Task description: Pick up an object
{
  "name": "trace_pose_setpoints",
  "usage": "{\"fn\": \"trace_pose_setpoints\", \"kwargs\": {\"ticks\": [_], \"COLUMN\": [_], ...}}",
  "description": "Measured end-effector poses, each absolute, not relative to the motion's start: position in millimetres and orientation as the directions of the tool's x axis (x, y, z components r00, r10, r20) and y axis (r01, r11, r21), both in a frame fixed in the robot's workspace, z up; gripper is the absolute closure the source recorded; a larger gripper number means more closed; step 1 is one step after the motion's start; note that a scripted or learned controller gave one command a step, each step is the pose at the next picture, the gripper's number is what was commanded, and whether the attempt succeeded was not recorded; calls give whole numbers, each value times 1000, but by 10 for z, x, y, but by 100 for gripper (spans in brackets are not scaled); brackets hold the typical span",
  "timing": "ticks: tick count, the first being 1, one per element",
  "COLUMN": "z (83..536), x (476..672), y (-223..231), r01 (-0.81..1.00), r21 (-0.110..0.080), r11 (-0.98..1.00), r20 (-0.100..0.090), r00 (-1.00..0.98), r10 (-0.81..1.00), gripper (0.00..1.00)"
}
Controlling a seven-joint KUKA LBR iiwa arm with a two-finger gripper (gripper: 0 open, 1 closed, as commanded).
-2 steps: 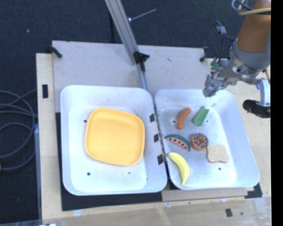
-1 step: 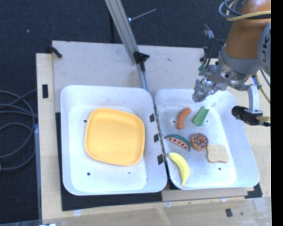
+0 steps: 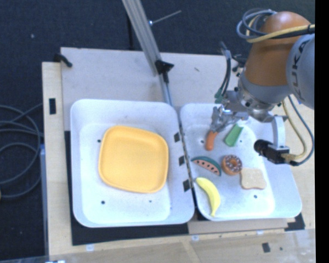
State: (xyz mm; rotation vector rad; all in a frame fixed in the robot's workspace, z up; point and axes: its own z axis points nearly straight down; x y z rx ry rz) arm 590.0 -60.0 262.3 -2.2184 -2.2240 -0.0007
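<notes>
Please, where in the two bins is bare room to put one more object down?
Left bin: bare strips around the yellow plate, widest along the front edge. Right bin: bare floor at the front right, beyond the banana and toast. Crowded: the middle, around the donut, watermelon slice, carrot and end effector.

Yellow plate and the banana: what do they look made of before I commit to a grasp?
Yellow plate: probably moulded plastic, matte, judging by its uniform colour, rounded corners and soft raised rim. Banana: looks like smooth toy plastic or foam, evenly yellow without blemishes; which of the two is unclear.
</notes>
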Motion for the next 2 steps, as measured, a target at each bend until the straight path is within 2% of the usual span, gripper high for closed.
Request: {"fn": "trace_pose_setpoints", "kwargs": {"ticks": [1,2], "z": [2671,2489], "x": [5676,5402], "y": [-144,286], "r01": [1000,1000], "r21": [1,0], "r11": [3,3], "r20": [1,1], "r00": [-3,-3], "r10": [1000,1000], "gripper": [100,100]}}
